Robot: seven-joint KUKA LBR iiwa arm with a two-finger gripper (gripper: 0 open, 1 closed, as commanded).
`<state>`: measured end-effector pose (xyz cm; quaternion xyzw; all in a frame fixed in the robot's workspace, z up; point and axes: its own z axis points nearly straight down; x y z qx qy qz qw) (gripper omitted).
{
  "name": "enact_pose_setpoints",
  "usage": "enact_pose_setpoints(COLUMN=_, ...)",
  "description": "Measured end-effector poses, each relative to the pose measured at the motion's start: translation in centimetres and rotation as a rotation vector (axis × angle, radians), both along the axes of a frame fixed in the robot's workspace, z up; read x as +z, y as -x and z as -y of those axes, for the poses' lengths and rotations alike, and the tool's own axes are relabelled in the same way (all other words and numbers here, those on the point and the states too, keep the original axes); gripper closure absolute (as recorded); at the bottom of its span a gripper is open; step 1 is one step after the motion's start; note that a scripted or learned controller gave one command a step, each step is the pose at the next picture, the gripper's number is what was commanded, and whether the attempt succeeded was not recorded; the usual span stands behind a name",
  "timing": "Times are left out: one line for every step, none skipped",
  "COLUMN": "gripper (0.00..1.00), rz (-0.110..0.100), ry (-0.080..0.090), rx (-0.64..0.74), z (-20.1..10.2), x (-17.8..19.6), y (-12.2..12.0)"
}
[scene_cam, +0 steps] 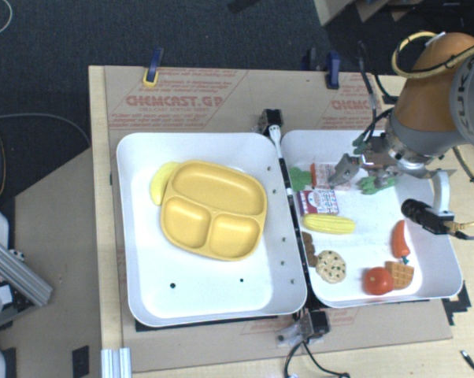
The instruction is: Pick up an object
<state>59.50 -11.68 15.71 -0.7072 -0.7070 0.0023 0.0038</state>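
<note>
You see the gripper (361, 168) low over the back of the right bin (442, 270), with the grey arm and its orange band coming in from the right. Whether it is spread or pinching anything, you cannot tell from this angle. Just beside it lies a green toy (376, 183), leafy in shape and partly hidden by the wrist. To its left you find a second green piece (301, 179) and a small red-and-white packet (320, 202). In front of those sits a yellow corn cob (329, 224), then a chocolate-chip cookie (331, 266), a red tomato (377, 280), a waffle (401, 274) and an orange-red pepper (399, 238). In the left bin (142, 290) you have a yellow divided plate (213, 209), upright, with a banana (160, 181) touching its far-left rim.
</note>
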Motion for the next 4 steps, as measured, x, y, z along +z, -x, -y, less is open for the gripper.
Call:
enact_pose_setpoints(gripper=0.0, rz=0.002, ry=0.0, rx=0.001, z=-0.3, x=-4.5, y=-0.5)
enact_pose_setpoints(gripper=0.0, rz=0.012, ry=-0.001, rx=0.001, z=-0.4, x=-6.8, y=-0.8)
enact_pose_setpoints(gripper=1.0, rz=0.022, ry=0.0, rx=0.0, z=-0.4, x=-5.4, y=-1.1)
enact_pose_setpoints(gripper=1.0, rz=0.016, ry=0.005, rx=0.001, z=0.1, x=0.9, y=-1.3)
